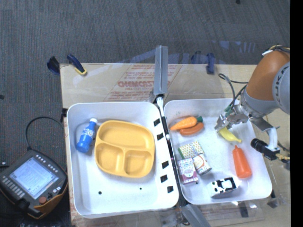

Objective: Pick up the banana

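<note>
While the arm leans in over the right bin (265, 183), its tool (226, 123) sits low by the far right edge, just above the banana (229, 135). Fingers open or closed? Cannot tell from here. The banana lies beyond the orange bottle (242, 162), right of the carrot (183, 123).

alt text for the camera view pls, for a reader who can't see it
The arm's pincer hangs low in the right bin, right at the banana. That bin also holds a carrot, an orange bottle and small cartons. The left bin holds a yellow divided plate and a blue bottle.
</note>
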Controlling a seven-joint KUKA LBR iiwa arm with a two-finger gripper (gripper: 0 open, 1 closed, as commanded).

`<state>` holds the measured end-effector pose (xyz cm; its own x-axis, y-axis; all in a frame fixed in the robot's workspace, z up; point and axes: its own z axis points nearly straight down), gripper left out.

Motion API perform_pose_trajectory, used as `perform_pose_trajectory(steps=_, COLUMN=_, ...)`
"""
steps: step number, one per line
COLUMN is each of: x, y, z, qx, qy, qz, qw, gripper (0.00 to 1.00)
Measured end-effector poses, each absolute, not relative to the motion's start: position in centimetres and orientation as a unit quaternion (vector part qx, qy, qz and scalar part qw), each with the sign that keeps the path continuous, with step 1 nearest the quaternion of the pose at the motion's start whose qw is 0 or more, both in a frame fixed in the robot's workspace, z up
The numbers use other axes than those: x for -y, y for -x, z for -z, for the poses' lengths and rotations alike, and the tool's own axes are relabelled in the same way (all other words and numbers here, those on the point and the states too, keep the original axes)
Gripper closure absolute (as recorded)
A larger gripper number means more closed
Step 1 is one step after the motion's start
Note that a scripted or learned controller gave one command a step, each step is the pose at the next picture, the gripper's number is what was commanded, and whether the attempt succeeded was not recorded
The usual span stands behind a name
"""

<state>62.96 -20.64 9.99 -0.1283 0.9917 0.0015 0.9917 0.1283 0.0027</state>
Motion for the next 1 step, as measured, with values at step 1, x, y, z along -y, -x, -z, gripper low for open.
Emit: perform_pose_trajectory(steps=1, x=10.68, y=-64.53, z=-21.06, qx=-0.766, qy=-0.642, qz=-0.0009, qw=0.000, gripper=1.00)
